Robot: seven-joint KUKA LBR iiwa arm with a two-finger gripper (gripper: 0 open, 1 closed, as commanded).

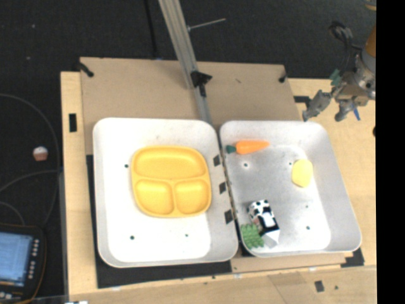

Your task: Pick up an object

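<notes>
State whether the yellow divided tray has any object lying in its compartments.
Empty. The yellow divided tray in the left bin shows three bare compartments; nothing rests in them.

A tan bench (76, 170) carries two white bins side by side: the left bin (114, 233) and the right bin (329, 195).

The arm (366, 49) is running off the picture's right edge above the right bin (335, 170), so only its wrist end is showing. The gripper (329, 106), just beyond that bin's far right corner, is appearing too small to resolve. The green item (252, 236), at the bin's near left corner, is lying partly under the black-and-white toy (264, 219). The screen (18, 258), far left of the bin, is being cropped.
</notes>
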